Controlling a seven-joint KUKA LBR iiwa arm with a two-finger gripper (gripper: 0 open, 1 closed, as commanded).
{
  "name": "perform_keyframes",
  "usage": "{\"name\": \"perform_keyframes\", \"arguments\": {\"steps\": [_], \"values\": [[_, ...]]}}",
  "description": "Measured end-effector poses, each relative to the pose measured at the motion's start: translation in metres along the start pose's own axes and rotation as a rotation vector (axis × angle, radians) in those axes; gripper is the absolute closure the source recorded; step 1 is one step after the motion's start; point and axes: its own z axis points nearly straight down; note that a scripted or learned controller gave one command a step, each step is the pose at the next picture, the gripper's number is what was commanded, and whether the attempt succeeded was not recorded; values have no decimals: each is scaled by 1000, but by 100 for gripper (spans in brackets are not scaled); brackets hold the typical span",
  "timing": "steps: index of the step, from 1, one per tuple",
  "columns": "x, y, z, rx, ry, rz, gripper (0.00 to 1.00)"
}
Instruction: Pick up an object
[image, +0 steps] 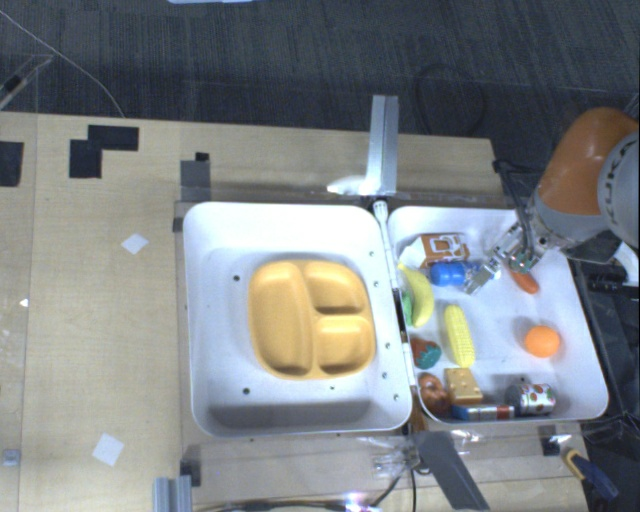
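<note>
Just left of end effector (503, 258) (right bin): blue object (448, 273)

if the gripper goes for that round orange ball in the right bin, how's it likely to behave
The round orange ball looks smooth and spherical, so it would probably roll if the two-finger gripper nudges it off-centre. It sits alone on the right white bin's flat floor, so nothing nearby would stop it. Its curved sides may slip from the grip.
</note>
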Motion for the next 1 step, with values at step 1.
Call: {"name": "perform_keyframes", "arguments": {"steps": [1], "values": [[70,13,-1,-2,2,-48,0]]}}
